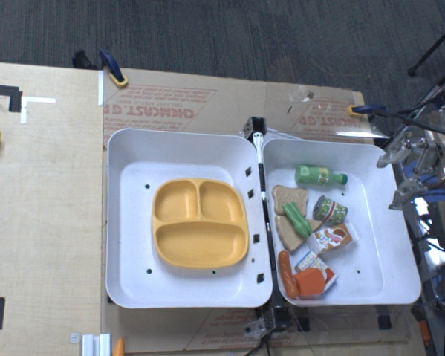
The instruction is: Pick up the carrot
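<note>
Carrot (288,275) lying at right bin's (395,290) near-left corner beside orange packet (315,281), yellow plate (201,223) in left bin (120,280), gripper (405,176) at far right, finger state unclear.

The arm (424,158) sits at the far right, its gripper (398,179) hanging there; finger state is too unclear to tell.

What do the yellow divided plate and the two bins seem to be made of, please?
The plate looks like matte moulded plastic: even colour, soft rounded ridges. The bins look like smooth white plastic with rounded corners, though thin coated metal can't be excluded.
</note>
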Robot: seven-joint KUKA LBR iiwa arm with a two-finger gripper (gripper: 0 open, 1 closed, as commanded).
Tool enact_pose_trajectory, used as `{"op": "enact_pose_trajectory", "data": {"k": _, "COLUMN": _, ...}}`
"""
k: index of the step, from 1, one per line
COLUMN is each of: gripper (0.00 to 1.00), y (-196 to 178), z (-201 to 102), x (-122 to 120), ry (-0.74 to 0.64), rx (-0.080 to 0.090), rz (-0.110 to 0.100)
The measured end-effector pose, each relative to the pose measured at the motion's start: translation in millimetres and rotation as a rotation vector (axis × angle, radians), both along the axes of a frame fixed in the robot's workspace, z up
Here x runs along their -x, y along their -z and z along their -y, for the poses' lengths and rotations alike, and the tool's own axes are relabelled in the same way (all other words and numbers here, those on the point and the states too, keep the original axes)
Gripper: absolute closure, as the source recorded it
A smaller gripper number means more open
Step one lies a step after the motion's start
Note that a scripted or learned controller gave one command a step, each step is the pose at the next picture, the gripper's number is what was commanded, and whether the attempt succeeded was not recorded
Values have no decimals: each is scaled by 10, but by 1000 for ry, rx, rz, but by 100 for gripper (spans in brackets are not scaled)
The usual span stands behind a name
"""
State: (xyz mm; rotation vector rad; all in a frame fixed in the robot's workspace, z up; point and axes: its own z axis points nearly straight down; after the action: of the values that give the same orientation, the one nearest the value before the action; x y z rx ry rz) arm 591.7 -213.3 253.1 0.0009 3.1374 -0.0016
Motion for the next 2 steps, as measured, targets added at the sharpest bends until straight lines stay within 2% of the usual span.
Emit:
{"op": "enact_pose_trajectory", "data": {"k": 1, "gripper": 0, "y": -611, "z": -687, "x": -551, "ry": 169, "rx": 0, "rz": 2}}
{"op": "enact_pose_trajectory", "data": {"k": 2, "gripper": 0, "y": 55, "z": -1777, "x": -397, "ry": 104, "rx": -2, "rz": -1}}
